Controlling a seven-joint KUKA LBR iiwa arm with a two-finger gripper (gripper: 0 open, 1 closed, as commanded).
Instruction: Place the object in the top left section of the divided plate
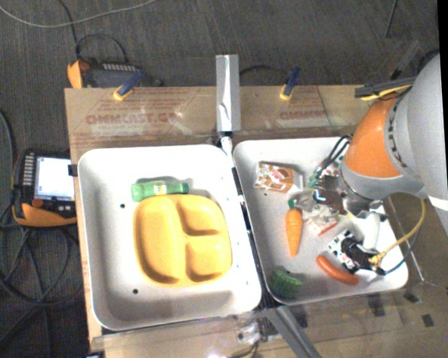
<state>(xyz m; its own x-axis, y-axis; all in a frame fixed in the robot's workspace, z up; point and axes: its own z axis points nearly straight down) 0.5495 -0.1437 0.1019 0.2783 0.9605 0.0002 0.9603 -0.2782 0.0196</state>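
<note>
A yellow divided plate [184,239] lies in the left bin [105,219]. A green bottle [159,189] lies on its side just beyond the plate's far rim. In the right bin [389,281] an orange carrot [294,229] lies lengthwise near the middle. My gripper [321,203] hangs low over that bin, just right of the carrot's leafy end. Its tips are lost among cables and pale clutter. Nothing shows held in it.
The right bin also holds a printed snack packet [274,177] at the back, a green vegetable [286,282] at the front left and a red sausage-like piece [337,270] at the front. A black-and-white part with a yellow cable [352,251] hangs below the wrist.
</note>
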